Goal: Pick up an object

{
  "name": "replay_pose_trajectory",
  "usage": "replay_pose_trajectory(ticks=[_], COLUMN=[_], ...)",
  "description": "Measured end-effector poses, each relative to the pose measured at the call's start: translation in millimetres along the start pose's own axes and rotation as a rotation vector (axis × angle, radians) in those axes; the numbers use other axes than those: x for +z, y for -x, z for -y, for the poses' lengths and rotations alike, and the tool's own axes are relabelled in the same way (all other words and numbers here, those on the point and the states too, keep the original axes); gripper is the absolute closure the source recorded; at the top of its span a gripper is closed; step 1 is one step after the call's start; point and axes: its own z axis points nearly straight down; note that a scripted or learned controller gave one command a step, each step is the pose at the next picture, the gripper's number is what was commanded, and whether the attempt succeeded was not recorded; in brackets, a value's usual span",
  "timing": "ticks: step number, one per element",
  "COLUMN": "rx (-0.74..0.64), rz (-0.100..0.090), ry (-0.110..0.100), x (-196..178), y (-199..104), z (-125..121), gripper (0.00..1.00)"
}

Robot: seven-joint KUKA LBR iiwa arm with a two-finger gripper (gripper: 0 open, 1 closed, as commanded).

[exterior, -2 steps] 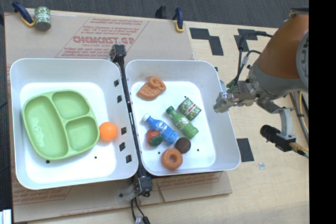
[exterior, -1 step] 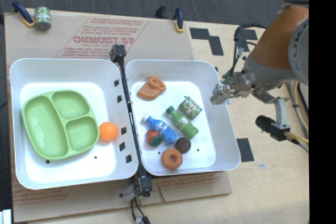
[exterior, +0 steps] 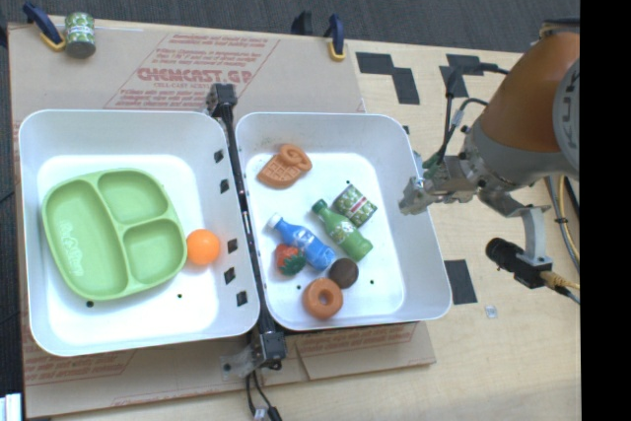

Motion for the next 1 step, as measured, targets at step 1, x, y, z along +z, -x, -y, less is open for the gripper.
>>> replay_pose_trajectory(ticks=[1], rx=[0.002], rz=[0.0], ry=[0.002], x=[-23.7], y=[0.4], z=[-35.5], gripper=[1.0])
